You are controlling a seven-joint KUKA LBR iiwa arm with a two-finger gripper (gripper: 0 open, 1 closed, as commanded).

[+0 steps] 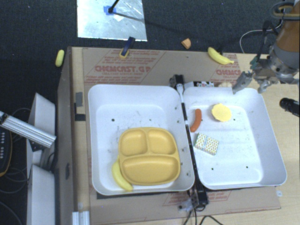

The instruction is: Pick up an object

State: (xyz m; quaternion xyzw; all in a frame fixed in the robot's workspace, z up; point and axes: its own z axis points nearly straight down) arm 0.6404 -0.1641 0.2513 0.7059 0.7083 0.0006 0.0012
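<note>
Presently, gripper (250,80) open and empty above right bin's (262,125) far edge, sausage (196,120), yellow disc (221,112), patterned block (206,144) inside.

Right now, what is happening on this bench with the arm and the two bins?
The arm's gripper hangs at the far right corner of the right bin, with nothing seen between its jaws. In that bin lie an orange sausage, a yellow disc and a patterned packet, all untouched. The left bin holds a yellow divided tray and a banana.
</note>
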